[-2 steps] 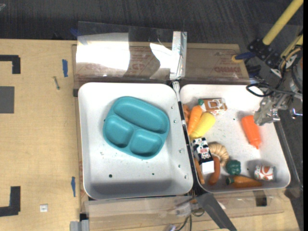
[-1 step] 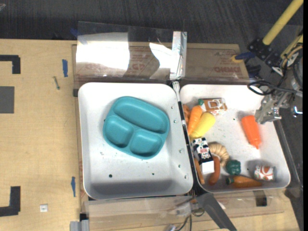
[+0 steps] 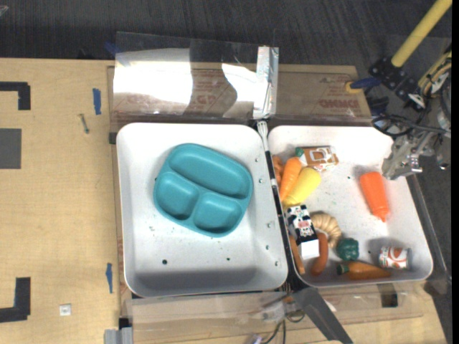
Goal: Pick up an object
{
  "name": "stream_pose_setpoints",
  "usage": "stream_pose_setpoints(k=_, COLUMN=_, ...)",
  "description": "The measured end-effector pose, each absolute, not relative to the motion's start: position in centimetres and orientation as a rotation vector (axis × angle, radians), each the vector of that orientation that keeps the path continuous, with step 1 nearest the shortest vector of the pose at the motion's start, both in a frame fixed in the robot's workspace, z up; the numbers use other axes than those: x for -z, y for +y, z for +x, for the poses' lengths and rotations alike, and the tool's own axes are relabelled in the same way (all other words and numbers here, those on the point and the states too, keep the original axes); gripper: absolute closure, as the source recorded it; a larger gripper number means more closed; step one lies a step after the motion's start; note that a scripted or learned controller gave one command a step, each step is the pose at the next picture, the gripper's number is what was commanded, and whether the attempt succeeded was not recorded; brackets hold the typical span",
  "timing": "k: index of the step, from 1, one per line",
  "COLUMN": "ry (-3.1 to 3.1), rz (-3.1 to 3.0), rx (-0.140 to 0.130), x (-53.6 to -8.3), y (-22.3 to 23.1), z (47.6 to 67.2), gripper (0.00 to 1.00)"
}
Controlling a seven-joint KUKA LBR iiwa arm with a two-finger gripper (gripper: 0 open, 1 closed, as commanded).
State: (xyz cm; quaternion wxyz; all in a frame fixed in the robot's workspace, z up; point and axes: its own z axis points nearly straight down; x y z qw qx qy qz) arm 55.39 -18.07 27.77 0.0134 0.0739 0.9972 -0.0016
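Observation:
The right bin [image 3: 337, 136] holds several toy foods. An orange carrot-like piece [image 3: 374, 194] lies near its right wall. A small printed box [image 3: 318, 156], an orange piece [image 3: 290, 178] and a yellow piece [image 3: 307, 183] sit at the upper left. Lower down are a black-and-white carton [image 3: 304, 229], a croissant [image 3: 331, 224], a brown sausage [image 3: 320, 255], a green piece [image 3: 348, 249], a carrot [image 3: 366, 269] and a small can [image 3: 393, 257]. My gripper [image 3: 403, 160] hangs over the bin's right rim, just up and right of the orange piece, with nothing seen in it.
The left bin [image 3: 136, 192] holds a teal divided plate [image 3: 203, 188]. A clear plastic sheet [image 3: 193, 84] lies behind the bins. A yellow bar [image 3: 423, 24] and cables [image 3: 423, 84] crowd the upper right. Cardboard [image 3: 50, 192] covers the bench on the left.

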Motion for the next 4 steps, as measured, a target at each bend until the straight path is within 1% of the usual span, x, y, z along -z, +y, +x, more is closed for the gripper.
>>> stream_pose_setpoints(k=1, ry=3.131, rz=-0.083, rx=0.003, x=-26.7, y=-20.7, z=57.8, gripper=1.00)
stream_pose_setpoints(k=2, ry=3.112, rz=-0.349, rx=0.004, x=-26.4, y=-22.2, z=59.5, gripper=1.00)
stream_pose_setpoints(k=3, ry=3.070, rz=-0.617, rx=0.003, x=-27.7, y=-22.2, z=66.9, gripper=1.00)
stream_pose_setpoints(k=4, ry=2.963, rz=-1.007, rx=0.006, x=-27.6, y=-22.2, z=66.9, gripper=1.00)
